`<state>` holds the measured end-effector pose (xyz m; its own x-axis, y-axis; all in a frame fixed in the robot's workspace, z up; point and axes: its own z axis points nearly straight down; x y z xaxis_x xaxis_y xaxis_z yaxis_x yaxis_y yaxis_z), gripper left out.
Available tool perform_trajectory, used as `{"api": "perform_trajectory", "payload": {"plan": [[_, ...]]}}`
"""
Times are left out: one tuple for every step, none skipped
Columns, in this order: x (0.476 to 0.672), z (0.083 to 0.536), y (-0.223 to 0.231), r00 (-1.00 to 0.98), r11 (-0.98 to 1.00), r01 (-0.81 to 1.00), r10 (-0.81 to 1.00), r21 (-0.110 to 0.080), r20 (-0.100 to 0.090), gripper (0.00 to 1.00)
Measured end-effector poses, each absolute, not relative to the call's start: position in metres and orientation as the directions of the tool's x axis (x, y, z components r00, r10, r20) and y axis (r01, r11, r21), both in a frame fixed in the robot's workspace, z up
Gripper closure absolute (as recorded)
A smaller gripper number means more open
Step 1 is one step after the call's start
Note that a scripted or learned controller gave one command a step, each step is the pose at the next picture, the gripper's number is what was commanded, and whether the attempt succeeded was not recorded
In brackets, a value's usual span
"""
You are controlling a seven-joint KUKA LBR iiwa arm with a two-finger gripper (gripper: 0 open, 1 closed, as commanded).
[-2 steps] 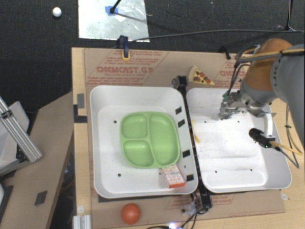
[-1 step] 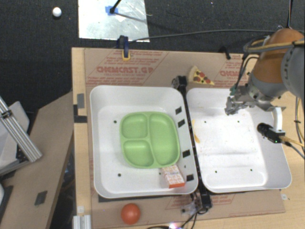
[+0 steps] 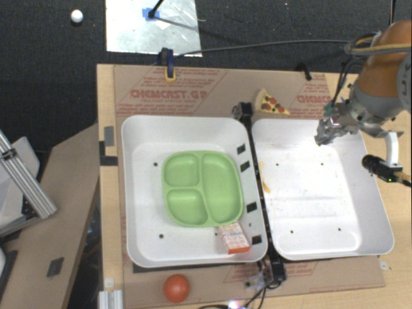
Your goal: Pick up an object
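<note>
Where bins meet, clips (image 3: 244,150) line up.

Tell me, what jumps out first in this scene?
A bright green divided plate lies in the left white bin, with a small red-and-white box by its near corner. The robot's claw hangs over the right bin. A red ball sits outside the bins, on the bench's front edge.

The bench (image 3: 193,85) carries two white bins side by side, the left bin (image 3: 138,172) touching the right bin (image 3: 370,237), with a pizza slice toy (image 3: 271,103) behind the right bin and an orange ball (image 3: 176,288) in front of the left bin.
</note>
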<state>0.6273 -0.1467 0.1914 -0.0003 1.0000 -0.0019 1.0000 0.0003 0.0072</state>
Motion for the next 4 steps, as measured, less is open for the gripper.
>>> {"api": "perform_trajectory", "payload": {"plan": [[0.629, 0.246, -0.147, -0.004, 0.004, 1.000, 1.000, 0.008, -0.002, 1.00], [0.632, 0.245, -0.083, -0.010, 0.010, 1.000, 1.000, 0.002, 0.002, 1.00], [0.638, 0.249, -0.021, -0.010, 0.010, 1.000, 1.000, 0.002, 0.003, 1.00], [0.633, 0.244, 0.033, -0.010, 0.010, 1.000, 1.000, 0.001, 0.002, 1.00]]}}
